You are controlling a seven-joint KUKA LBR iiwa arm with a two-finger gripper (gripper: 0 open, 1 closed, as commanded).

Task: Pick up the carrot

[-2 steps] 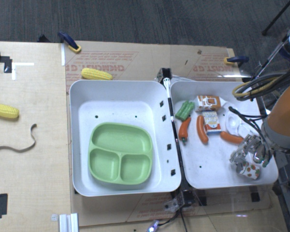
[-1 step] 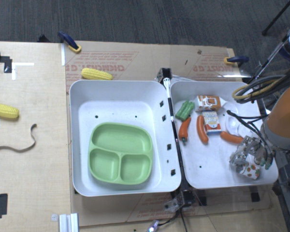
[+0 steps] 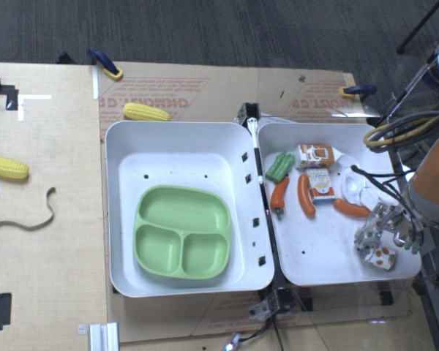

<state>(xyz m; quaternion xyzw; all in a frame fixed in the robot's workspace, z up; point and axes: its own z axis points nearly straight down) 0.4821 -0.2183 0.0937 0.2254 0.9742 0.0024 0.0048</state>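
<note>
The carrot [image 3: 279, 195], orange and tapering, lies in the right bin [image 3: 329, 269] near its left wall, just below a green vegetable [image 3: 279, 167]. My gripper [image 3: 381, 238] hangs low over the bin's right front corner, well to the right of the carrot and apart from it. Right under the gripper lies a small white spotted item [image 3: 381, 259]; whether the gripper touches it is not clear.
Two orange-red sausage-like pieces [image 3: 306, 195] [image 3: 350, 210], two small boxes [image 3: 314, 154] [image 3: 320, 184] and a white object [image 3: 353, 186] share the right bin. The left bin [image 3: 124, 196] holds a green divided plate [image 3: 181, 232]. Corn cobs [image 3: 146, 112] [image 3: 6, 167] lie on the bench.
</note>
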